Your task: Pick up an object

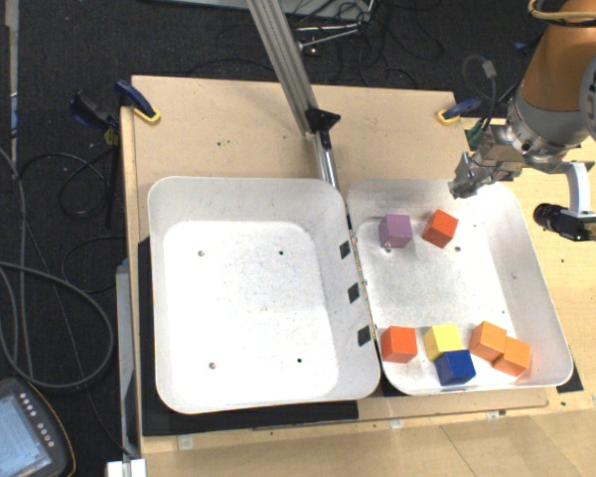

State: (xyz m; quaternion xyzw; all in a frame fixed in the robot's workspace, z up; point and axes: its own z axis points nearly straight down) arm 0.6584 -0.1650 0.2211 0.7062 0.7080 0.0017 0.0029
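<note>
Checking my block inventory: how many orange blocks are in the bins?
4, all in the right bin: one near the far edge beside the purple block, one at the near left, two touching at the near right.

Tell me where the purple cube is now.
The purple cube lies in the right bin, near its far left side, just left of an orange cube.

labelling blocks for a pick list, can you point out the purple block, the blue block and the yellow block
purple block [396, 231]: camera view, on its top face
blue block [456, 367]: camera view, on its top face
yellow block [442, 340]: camera view, on its top face
</note>
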